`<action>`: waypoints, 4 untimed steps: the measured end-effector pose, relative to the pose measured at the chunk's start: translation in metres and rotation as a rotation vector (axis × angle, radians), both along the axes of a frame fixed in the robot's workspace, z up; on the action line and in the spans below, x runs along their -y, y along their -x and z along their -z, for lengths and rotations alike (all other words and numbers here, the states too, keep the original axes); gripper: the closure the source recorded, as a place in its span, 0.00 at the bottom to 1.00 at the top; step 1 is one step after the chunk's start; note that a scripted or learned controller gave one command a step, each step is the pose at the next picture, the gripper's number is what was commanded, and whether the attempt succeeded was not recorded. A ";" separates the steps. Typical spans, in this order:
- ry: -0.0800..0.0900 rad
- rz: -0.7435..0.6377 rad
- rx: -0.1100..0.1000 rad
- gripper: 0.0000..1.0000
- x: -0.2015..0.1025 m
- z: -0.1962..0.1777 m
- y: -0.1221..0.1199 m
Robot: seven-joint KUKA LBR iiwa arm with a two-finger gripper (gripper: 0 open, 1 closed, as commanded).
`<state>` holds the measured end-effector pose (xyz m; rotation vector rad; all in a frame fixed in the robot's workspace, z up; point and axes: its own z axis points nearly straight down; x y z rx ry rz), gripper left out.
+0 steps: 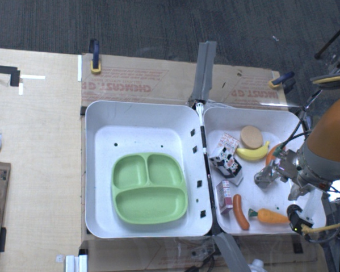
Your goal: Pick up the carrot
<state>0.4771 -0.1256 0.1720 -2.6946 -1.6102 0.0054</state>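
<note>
1. While the arm (329,141) reaches in from the right, its gripper (276,175) sits low over the right bin (284,117), approx. mid-bin, near the right wall.
2. Gripper state: can't tell, too small and cluttered to read.
3. Carrot (271,217) lies on the right bin floor near the front edge, long axis roughly left-right, green top toward the left. It is below the gripper in the view, apart from it, nothing touching it that I can see.
4. Hot dog (241,212) just left of the carrot, lying along the front-left part of the bin.
5. Small pink carton (224,196) beside the hot dog, by the bin's left wall.
6. Black-and-white carton (228,164) further back, w/ another pale box (229,143) behind it.
7. Banana (253,152) near bin centre-back, curved; round tan item (251,136) touching it from behind.
8. Left bin (100,157) holds a green divided plate (150,188), 3 compartments, sitting toward the front.
</note>
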 end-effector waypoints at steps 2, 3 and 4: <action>0.001 0.396 -0.007 1.00 0.016 0.074 0.002; 0.003 0.566 0.000 1.00 -0.066 -0.019 0.000; 0.006 0.562 -0.004 1.00 -0.066 -0.026 0.000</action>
